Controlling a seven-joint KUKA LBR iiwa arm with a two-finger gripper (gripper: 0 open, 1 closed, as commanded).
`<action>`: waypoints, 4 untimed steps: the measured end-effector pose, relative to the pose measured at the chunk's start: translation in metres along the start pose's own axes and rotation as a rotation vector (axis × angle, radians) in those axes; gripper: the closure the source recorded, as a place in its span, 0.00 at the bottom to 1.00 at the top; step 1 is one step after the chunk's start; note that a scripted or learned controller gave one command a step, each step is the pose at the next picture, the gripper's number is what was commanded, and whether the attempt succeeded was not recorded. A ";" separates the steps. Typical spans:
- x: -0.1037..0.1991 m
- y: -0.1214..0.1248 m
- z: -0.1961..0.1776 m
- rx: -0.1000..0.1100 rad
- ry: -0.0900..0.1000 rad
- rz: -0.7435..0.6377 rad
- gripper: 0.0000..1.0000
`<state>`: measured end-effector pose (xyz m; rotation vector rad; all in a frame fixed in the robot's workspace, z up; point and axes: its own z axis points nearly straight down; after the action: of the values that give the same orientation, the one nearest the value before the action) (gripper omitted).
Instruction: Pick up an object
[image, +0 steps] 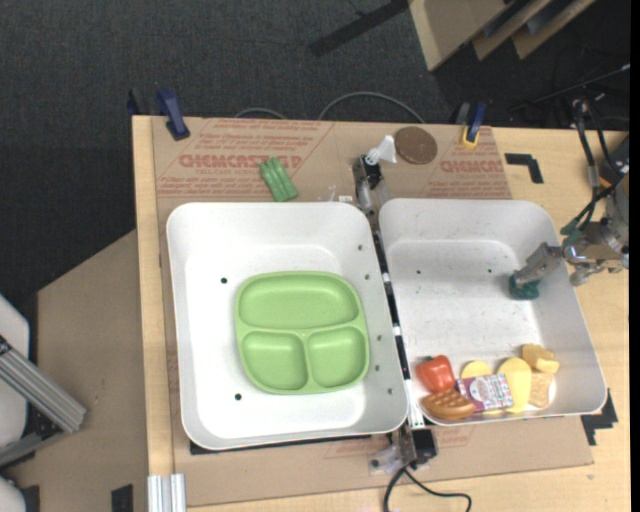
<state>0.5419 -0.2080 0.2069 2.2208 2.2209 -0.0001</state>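
Toy food pile: sits in the near corner of the right bin, pieces touching; the task's thing likely comes from here.
Best pick: the red piece at the pile's left edge looks freest; I judge a straight descent there avoids crowding.
Green plate: 3 compartments, lying in the left bin, well apart from the pile.
Hand: low over the right bin's far right side, above a dark green bit; whether its grip is apart or together, I cannot tell.
Arm: enters from the right edge, wrist level.

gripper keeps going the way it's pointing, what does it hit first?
Probably the right bin's bare floor. The gripper points down-left, its tip low near the far right wall; the toy food pile lies off that line. Depth unclear.
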 end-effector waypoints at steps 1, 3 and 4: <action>-0.012 0.038 0.127 0.001 0.010 -0.003 0.00; 0.041 0.073 0.123 0.002 0.003 -0.006 0.00; 0.037 0.073 0.111 -0.001 0.000 -0.002 1.00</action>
<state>0.6148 -0.1707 0.0955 2.2180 2.2230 0.0016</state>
